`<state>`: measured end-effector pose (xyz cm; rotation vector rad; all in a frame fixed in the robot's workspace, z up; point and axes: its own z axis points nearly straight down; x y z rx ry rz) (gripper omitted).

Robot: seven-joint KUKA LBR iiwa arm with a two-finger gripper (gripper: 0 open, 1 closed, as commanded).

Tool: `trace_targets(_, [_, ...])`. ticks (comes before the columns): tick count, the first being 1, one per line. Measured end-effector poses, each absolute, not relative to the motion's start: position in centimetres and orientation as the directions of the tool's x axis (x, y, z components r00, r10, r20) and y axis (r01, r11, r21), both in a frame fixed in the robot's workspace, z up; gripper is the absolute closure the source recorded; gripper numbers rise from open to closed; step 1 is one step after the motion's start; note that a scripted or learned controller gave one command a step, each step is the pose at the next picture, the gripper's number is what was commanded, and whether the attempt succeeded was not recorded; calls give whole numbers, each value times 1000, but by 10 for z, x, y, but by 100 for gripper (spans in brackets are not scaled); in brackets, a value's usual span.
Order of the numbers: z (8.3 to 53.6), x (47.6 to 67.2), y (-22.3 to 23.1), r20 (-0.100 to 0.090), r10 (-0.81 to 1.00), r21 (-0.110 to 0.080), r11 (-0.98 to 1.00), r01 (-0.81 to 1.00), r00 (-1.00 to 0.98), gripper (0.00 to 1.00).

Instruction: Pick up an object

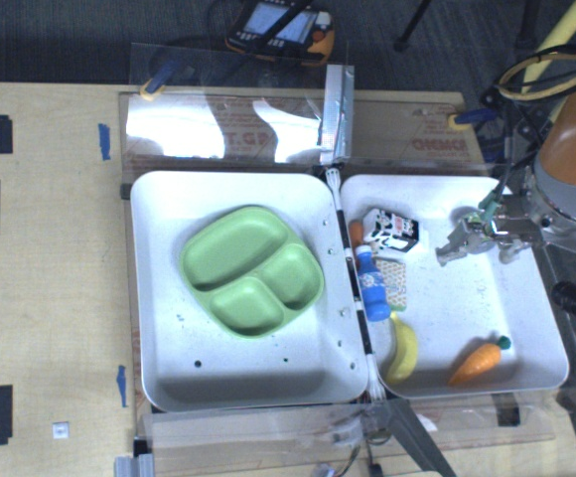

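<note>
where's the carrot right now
The carrot lies in the right bin near its front right corner, right of the banana.

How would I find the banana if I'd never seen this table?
Look in the right white bin, the one without the green plate. Go to its left wall and down to the near corner: the banana lies there, just below a blue bottle. It's the one yellow, curved thing; the carrot beside it is orange.

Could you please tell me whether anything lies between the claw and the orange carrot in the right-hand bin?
Nothing visible does. The claw hovers over bare white floor of the right-hand bin, and the orange carrot lies nearer the front edge with open floor between them.
</note>
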<state>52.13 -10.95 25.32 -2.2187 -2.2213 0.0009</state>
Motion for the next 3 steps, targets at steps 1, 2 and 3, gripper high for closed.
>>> trace_targets(1, [88, 479, -97, 0, 996, 1, 87, 996, -87, 0])
trace_targets(2, [99, 481, -97, -1, 996, 5, 86, 996, -86, 100])
trace_targets(3, [226, 513, -83, 0, 1000, 0, -5, 1000, 5, 100])
